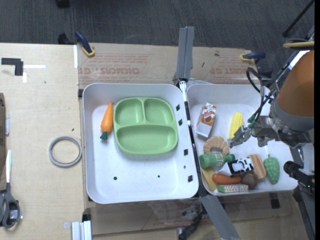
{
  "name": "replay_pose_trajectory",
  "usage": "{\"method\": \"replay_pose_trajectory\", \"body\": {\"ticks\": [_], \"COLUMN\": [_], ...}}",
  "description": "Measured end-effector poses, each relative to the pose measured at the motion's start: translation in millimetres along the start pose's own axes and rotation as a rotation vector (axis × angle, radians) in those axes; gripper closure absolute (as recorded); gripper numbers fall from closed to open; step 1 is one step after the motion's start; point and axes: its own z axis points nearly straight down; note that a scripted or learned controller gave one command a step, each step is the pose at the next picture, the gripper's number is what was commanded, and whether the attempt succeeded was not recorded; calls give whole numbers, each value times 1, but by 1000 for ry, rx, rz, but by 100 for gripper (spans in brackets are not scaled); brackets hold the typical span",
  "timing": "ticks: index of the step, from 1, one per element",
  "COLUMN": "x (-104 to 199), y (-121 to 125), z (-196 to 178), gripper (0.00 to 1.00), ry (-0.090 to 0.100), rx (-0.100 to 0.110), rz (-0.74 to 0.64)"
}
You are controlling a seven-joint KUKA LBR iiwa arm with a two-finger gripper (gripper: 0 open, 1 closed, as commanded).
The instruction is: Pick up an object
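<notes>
A roll of tape (65,150) and scissors (8,204) lie on the bench (40,114), left of the bins

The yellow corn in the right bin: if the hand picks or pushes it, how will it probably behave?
The yellow corn looks like smooth moulded plastic, so probably stiff and light. Its rounded, long shape may roll sideways if pushed. The tapered ends could slip from the hand, so gripping across the middle seems safer.

Robotics lab: plywood bench (40,114) w/ clamps (85,44), two white bins (92,149), toy food, carpet floor.

Bench (40,109), 2 white bins (135,181), tape ring (65,150), scissors (9,204)
</notes>
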Motion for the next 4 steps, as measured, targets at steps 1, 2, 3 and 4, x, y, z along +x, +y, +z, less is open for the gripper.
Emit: {"method": "replay_pose_trajectory", "body": {"ticks": [1, 2, 3, 4], "x": [-41, -46, -47, -47], "y": [38, 67, 67, 67], "z": [15, 122, 114, 114], "gripper": [0, 0, 100, 0], "ry": [-1, 0, 0, 0], "rx": [-1, -1, 0, 0], "rz": [-7, -26, -24, -24]}}
